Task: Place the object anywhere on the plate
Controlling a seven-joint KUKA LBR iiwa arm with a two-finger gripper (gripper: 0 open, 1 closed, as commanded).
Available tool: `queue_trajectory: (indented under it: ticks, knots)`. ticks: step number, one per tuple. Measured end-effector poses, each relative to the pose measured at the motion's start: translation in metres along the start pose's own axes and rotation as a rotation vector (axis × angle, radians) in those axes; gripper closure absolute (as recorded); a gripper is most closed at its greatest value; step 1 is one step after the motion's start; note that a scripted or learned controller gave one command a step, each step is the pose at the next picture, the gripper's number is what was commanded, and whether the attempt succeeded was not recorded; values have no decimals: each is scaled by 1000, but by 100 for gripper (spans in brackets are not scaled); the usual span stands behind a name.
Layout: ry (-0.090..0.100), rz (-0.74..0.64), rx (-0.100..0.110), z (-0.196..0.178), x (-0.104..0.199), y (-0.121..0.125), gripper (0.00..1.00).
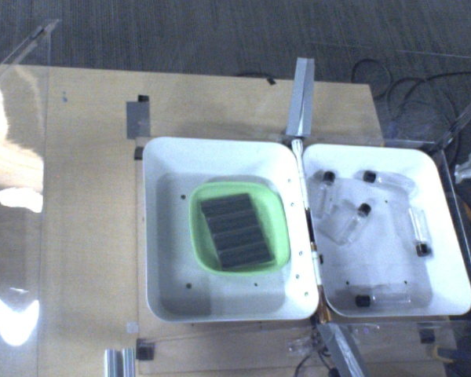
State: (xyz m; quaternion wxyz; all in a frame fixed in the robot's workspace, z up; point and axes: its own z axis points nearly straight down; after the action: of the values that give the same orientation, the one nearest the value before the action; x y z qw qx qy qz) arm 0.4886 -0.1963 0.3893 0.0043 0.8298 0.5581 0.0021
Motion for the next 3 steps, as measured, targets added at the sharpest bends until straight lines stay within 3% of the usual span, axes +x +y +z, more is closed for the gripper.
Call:
queue_trajectory:
  ticks: [1,2,3]
  knots:
    - [1,56,5,71,7,-4,0]
    - [1,112,6,93,1,-2,0]
    - [1,165,1,48,-1,0,0]
